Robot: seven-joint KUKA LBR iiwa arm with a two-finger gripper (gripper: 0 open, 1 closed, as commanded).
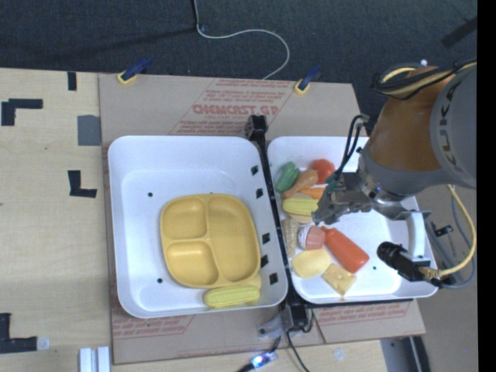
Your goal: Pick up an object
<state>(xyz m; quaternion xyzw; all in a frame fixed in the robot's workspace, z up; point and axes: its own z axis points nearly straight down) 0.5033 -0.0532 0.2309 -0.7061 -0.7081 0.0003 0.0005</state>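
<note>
Toy food pile (pixel 318 223) in right bin (pixel 387 281), near its left wall | gripper (pixel 329 205) low over pile, finger state can't tell | left bin (pixel 132 169): yellow tray (pixel 209 239) + corn cob (pixel 231 294)

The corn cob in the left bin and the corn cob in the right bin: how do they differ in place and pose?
The yellow plastic corn cob in the left bin lies alone below the yellow divided tray, near the bin's front wall. The smaller yellow-green corn cob in the right bin sits crowded among other toy foods, close to the gripper. Both lie roughly sideways in the view.
</note>
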